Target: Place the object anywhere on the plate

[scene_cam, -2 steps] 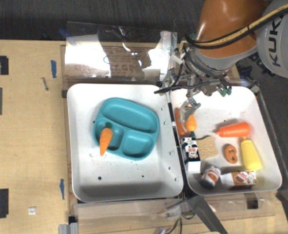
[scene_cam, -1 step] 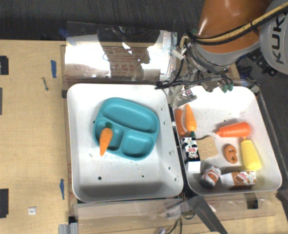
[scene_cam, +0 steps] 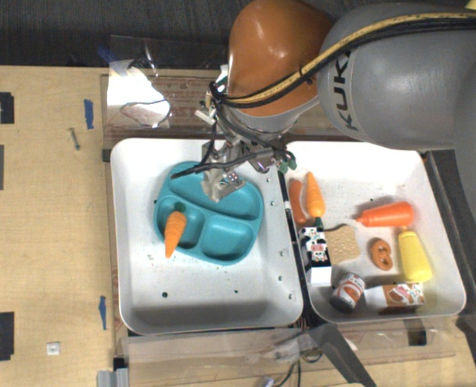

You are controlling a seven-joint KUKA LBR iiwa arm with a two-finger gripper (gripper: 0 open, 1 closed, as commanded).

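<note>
Looking down from above, the toy carrot (scene_cam: 174, 231) lies on the left edge of the teal plate (scene_cam: 221, 236), its thick end overhanging the rim toward the floor of the left bin (scene_cam: 141, 280), so it already rests on the plate. The gripper (scene_cam: 221, 182) hangs over the plate's upper compartment, near the far rim and apart from the carrot. From here I cannot tell whether it is spread or shut; nothing seems to be held in it.

To my eye the carrot is a light, hard plastic piece, smooth and tapered, so it would likely slip toward its thin end under a squeeze. The thick upper part, taken across its width, looks the safer hold.

The plate sits about mid-bin, nearer the far wall, divided into compartments with raised ridges that could tip a thing set down across them. The bin floor is white and glossy, with small dark specks. The right bin (scene_cam: 447, 297) carries a clutter of toy food: a second carrot (scene_cam: 313, 196), an orange bottle (scene_cam: 387, 214), a yellow bottle (scene_cam: 413, 255), small cans and a slice of bread. Both bins stand on a pale wooden bench (scene_cam: 44, 216) marked with blue tape.
</note>
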